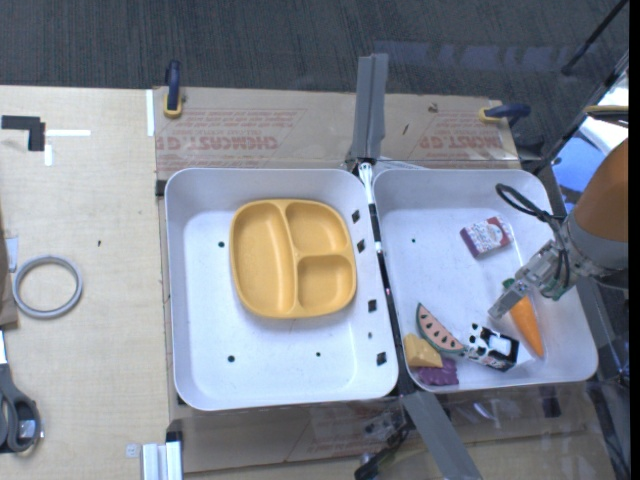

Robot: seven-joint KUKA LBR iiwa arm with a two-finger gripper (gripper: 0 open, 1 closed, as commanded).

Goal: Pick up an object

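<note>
The gripper [520, 293] hangs low inside the right bin [420, 208], its tip just beside the upper end of the carrot [528, 326], which suggests the arm is lined up to take that carrot as its object. Whether the pincer is spread or pinched together I cannot tell, and nothing visibly sits in its grasp; the carrot lies flat on the bin floor against the near right corner. Beside the carrot, toward the left, lie a small black-and-white toy [494, 346], a watermelon slice [438, 330], a yellow wedge [421, 351] and a purple piece [436, 374], bunched along the near wall. A red-and-white packet [486, 236] lies apart, farther back from the carrot. The left bin [200, 368] holds a yellow divided plate [293, 258], with nothing on it.
</note>
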